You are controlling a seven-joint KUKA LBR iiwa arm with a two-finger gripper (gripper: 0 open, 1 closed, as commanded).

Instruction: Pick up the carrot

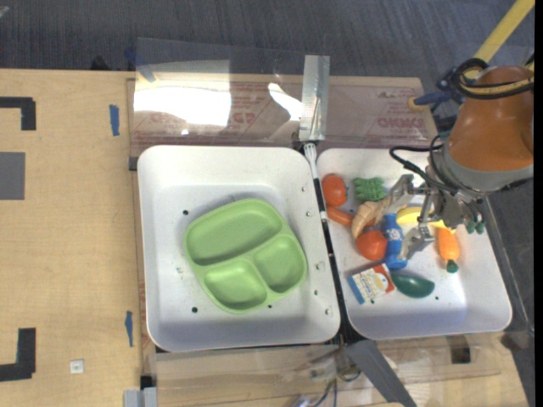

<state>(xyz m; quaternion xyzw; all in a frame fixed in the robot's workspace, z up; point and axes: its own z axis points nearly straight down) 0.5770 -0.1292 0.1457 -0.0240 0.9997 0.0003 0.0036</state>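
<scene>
Carrot (447, 245) is seen lying in the right bin (488, 312), toward its right side, just beside the jaws. Gripper (422, 214) is positioned low over the toy pile in that bin; jaw state cannot be told, nothing is seen held. Tomato (371, 244), blue bottle (392, 228) and green leafy piece (369, 188) are clustered left of the carrot. Green divided plate (245, 253) is seated in the left bin (161, 176).

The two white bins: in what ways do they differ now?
The left bin holds one thing, a green divided plate; the right bin holds many small toy foods, among them the carrot. The gripper is over the right bin, not the left. Both are shallow and white.
</scene>
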